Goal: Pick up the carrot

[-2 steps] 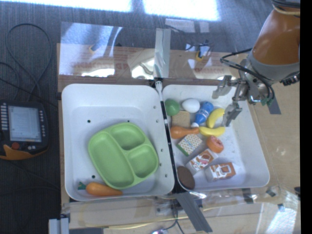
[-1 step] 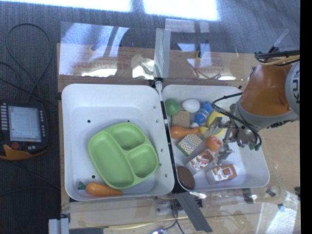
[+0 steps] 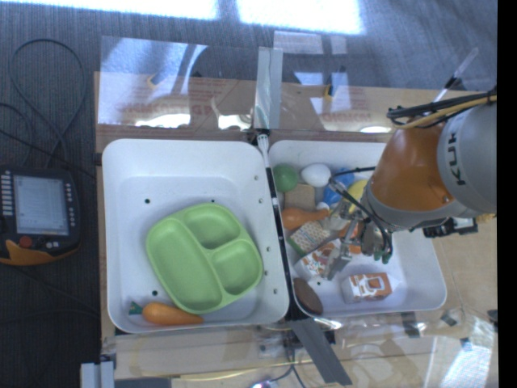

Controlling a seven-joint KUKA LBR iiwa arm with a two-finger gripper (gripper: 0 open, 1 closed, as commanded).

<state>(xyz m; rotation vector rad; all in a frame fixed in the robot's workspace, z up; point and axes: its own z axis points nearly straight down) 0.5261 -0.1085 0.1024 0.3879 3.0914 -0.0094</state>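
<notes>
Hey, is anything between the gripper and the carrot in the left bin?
Yes. The gripper hangs over the cluttered right bin; the carrot lies in the left bin's near corner. The two bins' adjoining walls and the green divided plate lie between.

An orange carrot [image 3: 168, 314] lies by a light green plate [image 3: 203, 257] in a white bin [image 3: 121, 184].
</notes>
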